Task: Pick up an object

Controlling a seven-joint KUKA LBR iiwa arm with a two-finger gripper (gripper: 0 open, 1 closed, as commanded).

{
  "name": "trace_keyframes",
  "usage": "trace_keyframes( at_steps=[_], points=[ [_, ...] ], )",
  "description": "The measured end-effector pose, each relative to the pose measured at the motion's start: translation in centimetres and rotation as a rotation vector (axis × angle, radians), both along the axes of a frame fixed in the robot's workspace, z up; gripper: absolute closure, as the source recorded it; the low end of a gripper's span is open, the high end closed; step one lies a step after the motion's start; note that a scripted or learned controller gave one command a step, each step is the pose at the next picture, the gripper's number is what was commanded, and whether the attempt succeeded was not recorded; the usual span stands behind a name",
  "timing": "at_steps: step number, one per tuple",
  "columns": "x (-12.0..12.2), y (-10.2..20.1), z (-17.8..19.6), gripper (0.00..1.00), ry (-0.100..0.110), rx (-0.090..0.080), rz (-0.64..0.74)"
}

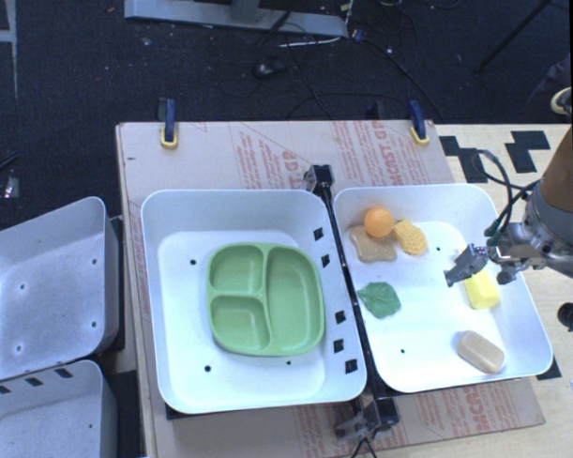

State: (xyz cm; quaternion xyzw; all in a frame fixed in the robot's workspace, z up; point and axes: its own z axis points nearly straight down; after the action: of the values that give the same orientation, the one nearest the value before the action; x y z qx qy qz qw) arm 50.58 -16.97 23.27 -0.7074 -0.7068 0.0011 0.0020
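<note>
My gripper (482, 267) hangs over the right side of the right bin (432, 359), its dark fingers (461, 266) spread on either side of a yellow block (482, 291) that sits just below them. The block rests on the bin floor, not lifted. Farther back lie an orange ball (378, 221), a yellow corn-like piece (410, 237) and a tan bread-shaped piece (374, 247). A green leaf (379, 298) lies near the bin's left wall, and a beige oval piece (481, 350) sits at the front right.
The left bin (179, 368) holds a green divided plate (266, 298). A black divider (340, 278) runs between the bins. The arm (558, 204) enters from the right. More white trays (44, 279) stand off the bench at left.
</note>
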Motion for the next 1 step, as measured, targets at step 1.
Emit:
trace_keyframes(
  at_steps=[1],
  points=[
    [-0.71, 0.02, -4.55, 0.00, -0.001, 0.000, -0.001]
  ],
)
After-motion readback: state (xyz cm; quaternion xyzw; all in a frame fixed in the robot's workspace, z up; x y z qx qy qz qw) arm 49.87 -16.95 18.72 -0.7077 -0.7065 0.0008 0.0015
